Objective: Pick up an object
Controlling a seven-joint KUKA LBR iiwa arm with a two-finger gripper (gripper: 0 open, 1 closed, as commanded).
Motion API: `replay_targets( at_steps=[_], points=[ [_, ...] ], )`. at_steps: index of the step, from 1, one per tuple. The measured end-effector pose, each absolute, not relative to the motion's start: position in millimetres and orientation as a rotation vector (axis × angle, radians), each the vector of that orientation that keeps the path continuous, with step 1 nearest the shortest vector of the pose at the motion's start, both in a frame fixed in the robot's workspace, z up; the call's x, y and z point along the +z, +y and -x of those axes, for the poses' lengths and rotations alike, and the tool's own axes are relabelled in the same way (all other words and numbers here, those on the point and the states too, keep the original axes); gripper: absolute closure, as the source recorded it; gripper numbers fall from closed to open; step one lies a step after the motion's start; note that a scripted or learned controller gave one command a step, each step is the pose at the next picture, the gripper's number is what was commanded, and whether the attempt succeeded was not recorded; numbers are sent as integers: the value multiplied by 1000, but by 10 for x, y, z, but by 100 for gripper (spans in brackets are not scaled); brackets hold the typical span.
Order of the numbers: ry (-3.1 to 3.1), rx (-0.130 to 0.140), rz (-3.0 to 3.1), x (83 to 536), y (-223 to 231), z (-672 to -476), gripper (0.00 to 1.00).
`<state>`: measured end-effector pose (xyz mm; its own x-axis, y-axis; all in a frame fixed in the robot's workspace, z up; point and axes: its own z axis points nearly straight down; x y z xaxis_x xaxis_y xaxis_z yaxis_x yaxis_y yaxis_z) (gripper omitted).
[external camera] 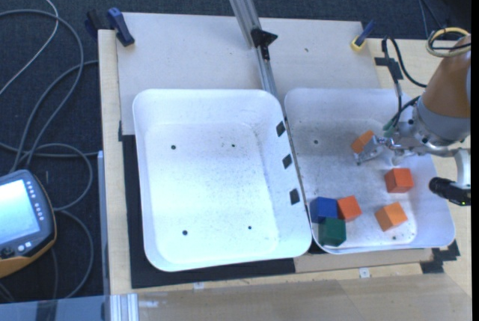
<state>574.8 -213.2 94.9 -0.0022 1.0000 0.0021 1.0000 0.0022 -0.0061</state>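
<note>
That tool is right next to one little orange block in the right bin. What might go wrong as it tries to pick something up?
1. The tool sits beside the orange block, not clearly around it, so it may just nudge it away.
2. The blue block, green block and another orange block are crowded together, so grabbing one could drag its neighbours.
3. Those three lie near the right bin's wall, which could obstruct the tool.
</note>
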Motion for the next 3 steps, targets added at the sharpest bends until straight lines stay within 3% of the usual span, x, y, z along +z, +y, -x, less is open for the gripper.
replay_targets(
  at_steps=[1, 2, 3],
  points=[
    [-2230, -6, 2218, 1004, -1953, -6281, 0],
    [-2220, 2, 2220, 1001, -2006, -6105, 0],
    [-2224, 1, 2219, 1111, -2003, -6117, 100]
  ],
)
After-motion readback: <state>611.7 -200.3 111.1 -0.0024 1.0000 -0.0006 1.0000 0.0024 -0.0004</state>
